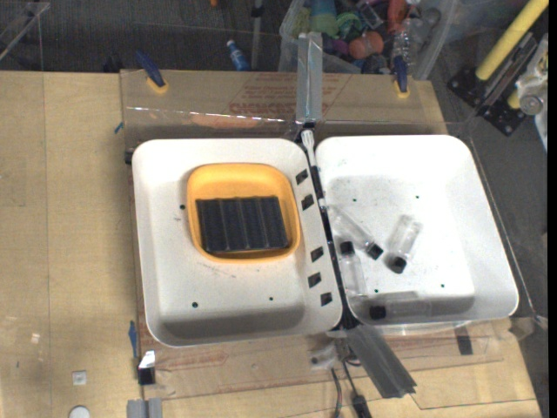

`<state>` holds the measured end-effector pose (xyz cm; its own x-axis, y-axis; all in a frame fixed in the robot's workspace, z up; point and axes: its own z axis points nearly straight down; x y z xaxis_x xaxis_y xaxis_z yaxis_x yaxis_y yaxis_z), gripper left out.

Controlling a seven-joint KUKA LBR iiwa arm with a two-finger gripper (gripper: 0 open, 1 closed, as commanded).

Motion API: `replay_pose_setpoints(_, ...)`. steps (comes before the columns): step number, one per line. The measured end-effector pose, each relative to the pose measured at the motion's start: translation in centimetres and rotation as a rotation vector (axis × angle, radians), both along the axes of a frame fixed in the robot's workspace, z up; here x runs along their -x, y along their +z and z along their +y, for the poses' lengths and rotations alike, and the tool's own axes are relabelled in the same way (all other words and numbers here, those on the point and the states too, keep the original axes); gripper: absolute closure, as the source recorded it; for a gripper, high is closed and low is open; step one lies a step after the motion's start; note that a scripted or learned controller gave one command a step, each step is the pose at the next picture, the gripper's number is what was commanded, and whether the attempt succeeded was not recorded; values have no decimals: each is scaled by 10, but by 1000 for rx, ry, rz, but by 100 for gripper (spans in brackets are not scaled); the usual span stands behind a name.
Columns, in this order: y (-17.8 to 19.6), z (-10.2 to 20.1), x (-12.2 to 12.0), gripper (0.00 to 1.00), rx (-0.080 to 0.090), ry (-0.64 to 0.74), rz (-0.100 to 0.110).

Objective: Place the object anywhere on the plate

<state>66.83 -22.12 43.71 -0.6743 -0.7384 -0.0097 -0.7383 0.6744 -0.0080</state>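
An orange plate [240,175] with rounded corners sits in the left bin [165,294]. A dark ribbed rectangular object [242,223] lies flat on the plate, covering most of its middle. In the right bin [444,181] lie several clear vials with black caps. One vial [402,238] lies near the bin's middle. A second [357,233] and a third [350,268] lie close to the divider. Another vial [399,304] rests against the front wall.
A grey divider strip [315,225] with black clips runs between the two bins. A clear tub of colourful toys [365,11] stands behind the bench. Wooden bench surface [61,233] stretches to the left of the bins.
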Motion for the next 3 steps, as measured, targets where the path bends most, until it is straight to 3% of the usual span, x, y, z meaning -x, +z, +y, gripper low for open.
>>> replay_pose_setpoints(1, -1, 0, 0, 100, 3, 390, 1)
replay_pose_setpoints(2, -1, 0, 0, 100, 5, 621, 1)
replay_pose_setpoints(3, -1, 0, 0, 100, 8, 1015, 2)
